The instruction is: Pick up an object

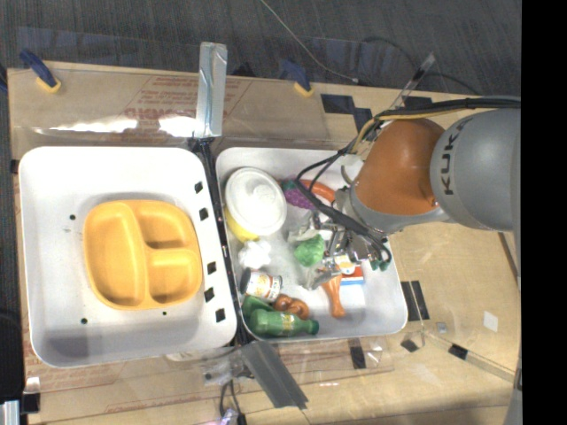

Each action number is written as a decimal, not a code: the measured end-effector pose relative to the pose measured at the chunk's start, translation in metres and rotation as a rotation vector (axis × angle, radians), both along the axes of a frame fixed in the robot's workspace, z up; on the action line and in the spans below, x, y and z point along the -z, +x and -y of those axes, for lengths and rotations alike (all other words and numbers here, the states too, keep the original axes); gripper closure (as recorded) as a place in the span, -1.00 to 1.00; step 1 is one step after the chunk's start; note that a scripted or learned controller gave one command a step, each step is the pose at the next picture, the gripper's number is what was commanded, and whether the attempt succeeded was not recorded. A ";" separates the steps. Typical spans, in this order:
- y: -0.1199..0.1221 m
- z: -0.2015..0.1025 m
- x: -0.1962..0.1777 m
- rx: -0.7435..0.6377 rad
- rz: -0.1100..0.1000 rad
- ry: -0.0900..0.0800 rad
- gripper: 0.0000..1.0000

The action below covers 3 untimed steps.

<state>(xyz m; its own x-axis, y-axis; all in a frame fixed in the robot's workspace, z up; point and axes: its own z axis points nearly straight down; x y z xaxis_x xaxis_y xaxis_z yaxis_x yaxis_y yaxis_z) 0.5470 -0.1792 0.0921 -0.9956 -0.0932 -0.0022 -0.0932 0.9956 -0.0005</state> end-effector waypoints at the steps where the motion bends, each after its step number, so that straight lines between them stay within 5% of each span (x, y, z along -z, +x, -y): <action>1: -0.019 0.008 0.000 0.005 -0.002 0.001 -1.00; 2: -0.045 0.002 0.000 0.149 0.001 0.002 -1.00; 3: -0.045 0.002 0.000 0.149 0.000 0.001 -1.00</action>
